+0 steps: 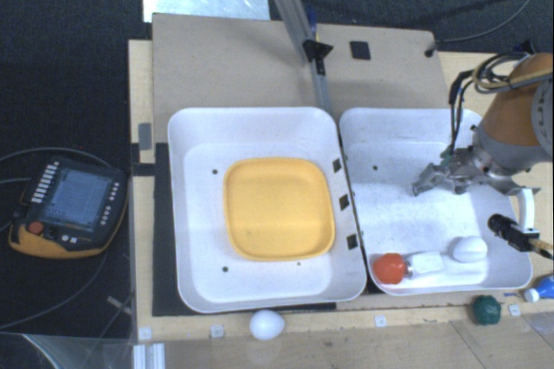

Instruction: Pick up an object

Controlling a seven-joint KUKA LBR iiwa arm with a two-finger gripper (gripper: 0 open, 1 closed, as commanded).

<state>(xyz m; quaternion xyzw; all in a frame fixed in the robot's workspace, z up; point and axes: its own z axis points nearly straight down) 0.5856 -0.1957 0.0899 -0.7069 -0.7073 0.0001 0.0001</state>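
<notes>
Pincer: two grey fingers, spread apart, nothing between them; tips point toward the left bin and hover over bare floor near the middle of the right bin.

Arm: grey with orange band, entering over the right bin's right edge; wrist tilted so the fingers lie at a low slant, not straight down. Black cables loop above the wrist.

Items for picking, right bin, all along its near edge:
- red ball, near-left corner, touching or just beside the white block.
- white block, between ball and egg-shaped piece.
- white egg-shaped piece, toward the near-right corner, apart from the block.

All three lie well apart from the pincer, nearer the bin's front wall.

Left bin: holds a yellow square plate, centred.

Bench, near edge, outside the bins: white egg below the left bin; dark green ball below the right bin's near-right corner.

Handling note (judgement): the approach is not yet made. The egg-shaped piece looks the best target, standing free on both sides. To do it well, carry the fingers toward the near edge, turn the wrist more upright, straddle the piece at its widest part and descend fully before closing. Rounded items may squirt out if gripped off-centre; the front wall leaves little room for a finger.
</notes>
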